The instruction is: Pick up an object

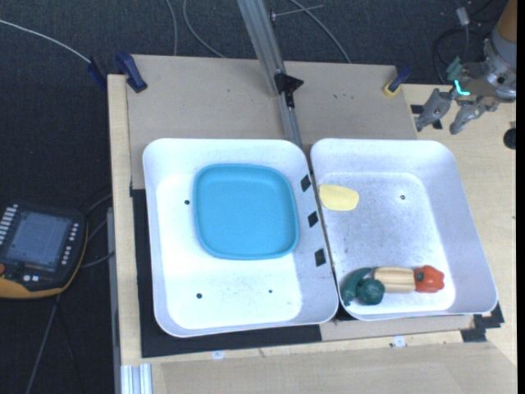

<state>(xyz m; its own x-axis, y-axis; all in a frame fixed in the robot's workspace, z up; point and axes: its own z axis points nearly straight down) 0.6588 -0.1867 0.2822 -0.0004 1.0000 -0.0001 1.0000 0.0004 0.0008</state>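
Claw (pixel 449 115) at upper right, over counter (pixel 205 97) beyond right bin (pixel 467 220), fingers spread apart, nothing between them. Right bin: yellow piece (pixel 338 197) near upper left corner; green toy (pixel 362 289), tan stick (pixel 394 280), red toy (pixel 429 279) in row along front wall, touching. Left bin (pixel 164 220): blue plate (pixel 245 211) lying flat. Handheld controller (pixel 37 248) on floor at far left.

Single fixed camera, mounted above the bench (pixel 205 89), angled downward. Field covers both white bins (pixel 164 245) side by side, with surrounding floor at 9 and 12 o'clock.
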